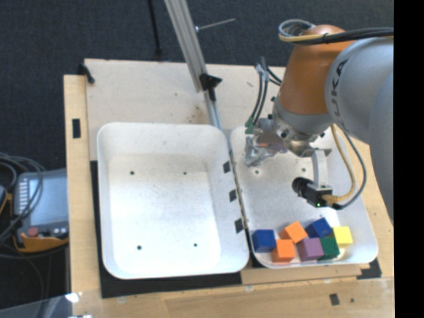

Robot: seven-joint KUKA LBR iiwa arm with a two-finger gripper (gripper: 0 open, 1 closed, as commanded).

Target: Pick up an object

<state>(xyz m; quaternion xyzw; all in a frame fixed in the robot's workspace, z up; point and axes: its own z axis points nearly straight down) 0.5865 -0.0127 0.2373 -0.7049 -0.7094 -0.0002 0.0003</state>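
Several small blocks lie huddled at the front of the right bin point(273, 194): a blue one point(264, 239), two orange ones point(295, 231) point(285, 250), a purple one point(309, 248), a second blue one point(320, 227), a green one point(329, 247) and a yellow one point(342, 236). My gripper point(254, 152) hangs over the bin's far left part, near the wall between the bins and well back from the blocks. Nothing shows in it. The grey arm with its orange band point(308, 78) hides the bin's far right corner.
The left bin point(101, 144) sits beside the right one. A slanted aluminium bar point(189, 38) rises from behind the bins. A black cable fitting point(311, 191) dangles over the right bin. A control pendant point(36, 207) lies off the bench at the left.
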